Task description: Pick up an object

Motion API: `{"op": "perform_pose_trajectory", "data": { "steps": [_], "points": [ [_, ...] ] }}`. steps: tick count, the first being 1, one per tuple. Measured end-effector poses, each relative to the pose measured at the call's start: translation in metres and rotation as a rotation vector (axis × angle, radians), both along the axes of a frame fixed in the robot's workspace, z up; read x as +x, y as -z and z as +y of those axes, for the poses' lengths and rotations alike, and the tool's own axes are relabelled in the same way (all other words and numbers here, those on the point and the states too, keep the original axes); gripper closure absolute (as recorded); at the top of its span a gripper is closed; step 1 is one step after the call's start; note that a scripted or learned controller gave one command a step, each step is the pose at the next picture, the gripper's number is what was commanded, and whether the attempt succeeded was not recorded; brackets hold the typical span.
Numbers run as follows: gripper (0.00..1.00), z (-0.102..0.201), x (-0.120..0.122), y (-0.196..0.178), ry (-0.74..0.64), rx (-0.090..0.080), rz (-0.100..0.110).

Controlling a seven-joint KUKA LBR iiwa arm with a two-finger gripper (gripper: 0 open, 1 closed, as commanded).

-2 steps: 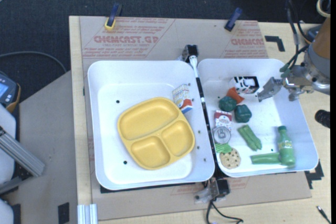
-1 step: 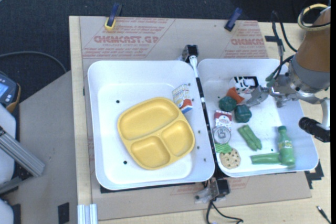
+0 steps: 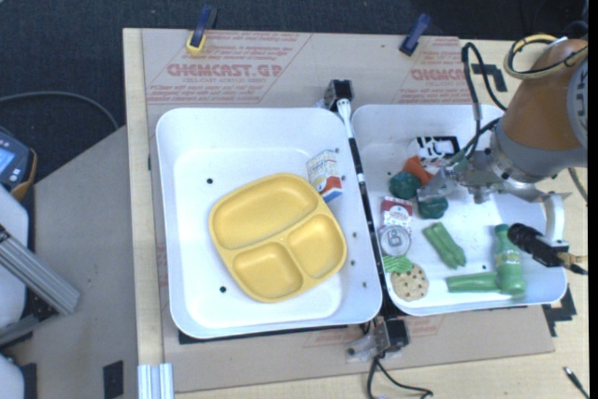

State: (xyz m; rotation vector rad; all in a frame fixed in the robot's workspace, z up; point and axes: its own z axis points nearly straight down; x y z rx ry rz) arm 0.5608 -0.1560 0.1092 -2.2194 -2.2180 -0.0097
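Yellow three-compartment plastic tray (image 3: 277, 236) fills the left white bin (image 3: 177, 201); small toys crowd the right white bin (image 3: 467, 119). Gripper (image 3: 439, 192) hovers beside a dark green rounded toy (image 3: 403, 185), its grip hidden from me; nothing lifted yet.

The grey arm (image 3: 547, 121) with its orange band reaches in from the right, its gripper (image 3: 439, 192) lowered, pointing left.

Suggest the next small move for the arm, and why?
Probably a short drop straight down. The end effector sits in the right bin over a tight cluster, a dark green piece and an orange one, and nothing visibly sits between its tips. Whether it is open can't be told, so confirm that first.
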Motion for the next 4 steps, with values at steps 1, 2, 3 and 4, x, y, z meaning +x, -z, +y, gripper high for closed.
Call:
{"op": "perform_pose_trajectory", "data": {
  "steps": [1, 2, 3, 4],
  "points": [
    [0.0, 0.001, 0.0, 0.026, -0.001, -0.005, 0.007],
    [1.0, 0.0, 0.0, 0.014, 0.001, -0.007, 0.002],
    [1.0, -0.006, -0.007, -0.043, 0.001, -0.01, -0.005],
    [1.0, -0.004, -0.008, -0.107, -0.002, -0.01, -0.007]
  ]
}}
